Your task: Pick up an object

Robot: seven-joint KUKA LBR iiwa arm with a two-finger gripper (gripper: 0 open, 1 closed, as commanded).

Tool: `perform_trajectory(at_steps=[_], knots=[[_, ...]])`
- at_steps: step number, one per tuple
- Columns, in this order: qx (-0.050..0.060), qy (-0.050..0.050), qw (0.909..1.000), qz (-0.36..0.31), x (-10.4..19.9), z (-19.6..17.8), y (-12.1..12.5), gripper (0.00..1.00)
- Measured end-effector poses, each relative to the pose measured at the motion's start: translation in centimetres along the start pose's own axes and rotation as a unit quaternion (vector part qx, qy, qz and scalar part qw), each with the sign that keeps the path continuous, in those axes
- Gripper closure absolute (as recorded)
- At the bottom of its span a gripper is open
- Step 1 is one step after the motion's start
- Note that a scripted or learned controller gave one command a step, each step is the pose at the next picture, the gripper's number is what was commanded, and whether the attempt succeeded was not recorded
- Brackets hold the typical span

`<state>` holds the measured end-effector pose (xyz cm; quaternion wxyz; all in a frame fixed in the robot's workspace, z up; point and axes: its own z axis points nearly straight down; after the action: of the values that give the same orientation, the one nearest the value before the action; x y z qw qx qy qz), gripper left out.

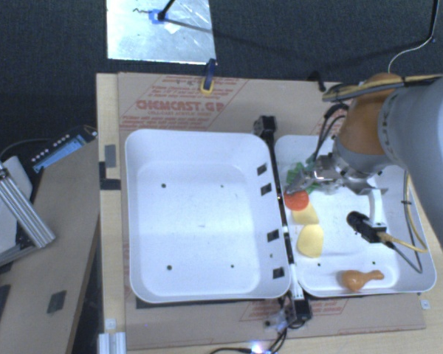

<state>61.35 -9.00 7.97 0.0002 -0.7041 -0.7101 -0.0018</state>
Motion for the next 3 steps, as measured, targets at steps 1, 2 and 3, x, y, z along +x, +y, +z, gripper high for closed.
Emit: perform_trajectory(at_steps=[1,2,3], knots=[[-0.006,-0.001,1.0000,-0.001,4.1,-11.2,4.5,0.00],[-0.001,-0.001,1.0000,-0.001,10.6,-10.5,5.7,0.00],[0.000,0.000,1.0000,-0.001,17.2,-10.5,5.7,0.00]])
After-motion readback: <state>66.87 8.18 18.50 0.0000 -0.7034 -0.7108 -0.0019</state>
